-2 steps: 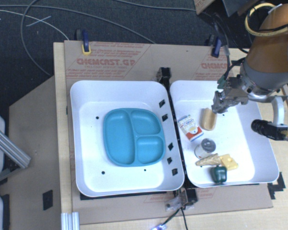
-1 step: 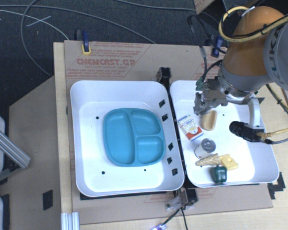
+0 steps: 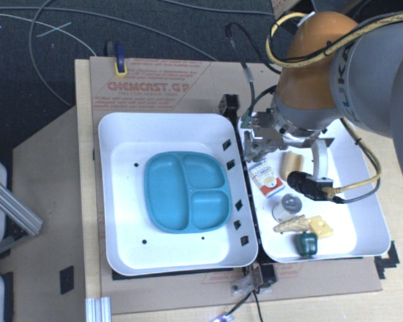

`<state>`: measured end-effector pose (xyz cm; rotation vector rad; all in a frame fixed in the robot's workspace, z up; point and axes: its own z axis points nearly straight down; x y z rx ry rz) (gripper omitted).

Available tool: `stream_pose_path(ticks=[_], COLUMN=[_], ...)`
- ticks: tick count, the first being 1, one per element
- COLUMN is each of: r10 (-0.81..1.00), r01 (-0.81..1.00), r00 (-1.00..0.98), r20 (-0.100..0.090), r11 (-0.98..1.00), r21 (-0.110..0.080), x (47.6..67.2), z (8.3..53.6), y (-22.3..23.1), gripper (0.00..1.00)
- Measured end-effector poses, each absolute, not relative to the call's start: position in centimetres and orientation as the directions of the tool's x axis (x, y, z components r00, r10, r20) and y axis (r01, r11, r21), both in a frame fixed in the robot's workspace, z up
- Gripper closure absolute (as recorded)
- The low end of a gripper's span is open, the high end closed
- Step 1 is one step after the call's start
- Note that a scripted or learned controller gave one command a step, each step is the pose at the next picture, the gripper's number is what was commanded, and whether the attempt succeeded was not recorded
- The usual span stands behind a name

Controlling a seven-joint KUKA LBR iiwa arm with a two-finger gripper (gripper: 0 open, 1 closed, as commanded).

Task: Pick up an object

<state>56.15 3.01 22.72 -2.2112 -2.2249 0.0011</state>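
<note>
A smooth, glossy white left bin (image 3: 114, 200) with rounded corners is sitting on the pale cardboard-covered tabletop (image 3: 161, 79), cradling a matte blue divided plate (image 3: 187, 192) of three compartments at its centre. Beside it, the right bin (image 3: 363, 220) is holding a small heap: a red-and-white packet (image 3: 265, 178) at nine o'clock, a tan cylinder (image 3: 293, 162) toward twelve, a round greyish cap (image 3: 290, 202) in the middle, and a yellow wedge (image 3: 319, 227) and dark green rounded piece (image 3: 306, 244) at six. The gripper (image 3: 262, 136) is hanging over that bin's eleven o'clock corner; whether the jaws are wide or narrow cannot be told.
</note>
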Motion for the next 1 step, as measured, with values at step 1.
stream_pose_path(ticks=[1], r10=[1.000], r01=[1.000], r00=[-0.007], r20=[0.003], r11=[0.007], r21=[0.001], x=[57.84], z=[22.24], y=[8.76], gripper=[1.00])
